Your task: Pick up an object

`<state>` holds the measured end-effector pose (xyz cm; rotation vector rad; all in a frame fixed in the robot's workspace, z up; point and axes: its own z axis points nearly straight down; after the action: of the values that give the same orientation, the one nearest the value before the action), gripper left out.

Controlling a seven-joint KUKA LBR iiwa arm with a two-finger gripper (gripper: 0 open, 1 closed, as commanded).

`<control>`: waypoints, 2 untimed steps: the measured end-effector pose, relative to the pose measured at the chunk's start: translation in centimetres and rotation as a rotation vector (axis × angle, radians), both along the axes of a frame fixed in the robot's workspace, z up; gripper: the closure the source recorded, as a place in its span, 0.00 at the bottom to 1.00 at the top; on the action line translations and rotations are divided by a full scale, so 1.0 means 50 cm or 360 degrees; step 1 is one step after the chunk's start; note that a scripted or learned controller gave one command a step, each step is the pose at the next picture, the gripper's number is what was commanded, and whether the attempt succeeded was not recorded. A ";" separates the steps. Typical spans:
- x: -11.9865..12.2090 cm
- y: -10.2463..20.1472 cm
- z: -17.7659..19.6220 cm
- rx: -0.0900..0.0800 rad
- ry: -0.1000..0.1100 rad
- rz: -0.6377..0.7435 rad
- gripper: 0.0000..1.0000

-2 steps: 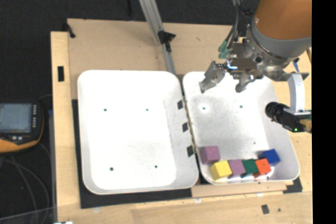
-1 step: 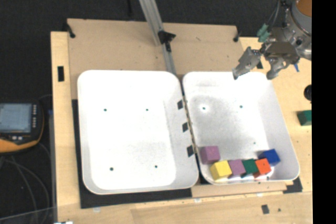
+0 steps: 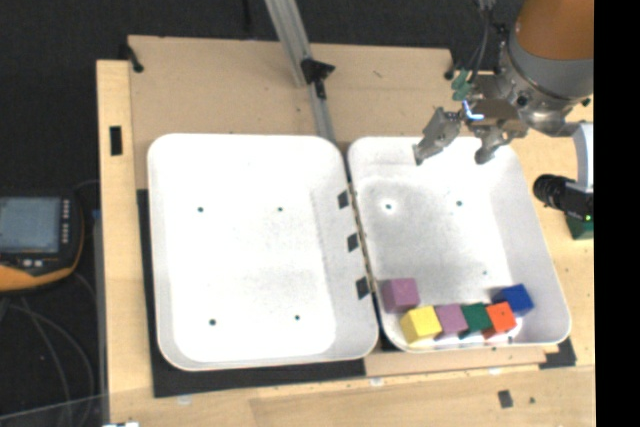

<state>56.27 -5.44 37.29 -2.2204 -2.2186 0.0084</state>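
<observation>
Above the far edge of the right bin (image 3: 520,215), the gripper (image 3: 460,145) is seen hanging with its two fingers spread apart and nothing between them. No object is held. The blocks are gathered well away from it, along the near wall of the same bin: a purple block (image 3: 401,292) is set slightly apart toward the bin's middle, and beside it a yellow block (image 3: 421,323), a second purple block (image 3: 452,318), a green block (image 3: 475,317), an orange block (image 3: 500,317) and a blue block (image 3: 515,298) are packed closely in a row, several of them touching. The left bin (image 3: 250,245) is passed over. The step in hand is judged to be the approach, before any target has been reached. For the next move, the gripper would need to be carried toward the near end of the bin and lowered over one block. The lone purple block appears the easiest choice, since free space is left on its sides for the fingers, whereas the packed row offers little room and the bin wall crowds it from behind.
</observation>
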 end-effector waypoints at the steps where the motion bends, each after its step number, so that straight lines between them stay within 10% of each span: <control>1: -0.122 0.066 -0.232 0.0003 0.0003 -0.0002 0.00; 2: -0.116 0.062 -0.203 0.0001 -0.0015 -0.0012 1.00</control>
<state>50.45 -2.33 27.16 -2.2334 -2.2144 -0.0031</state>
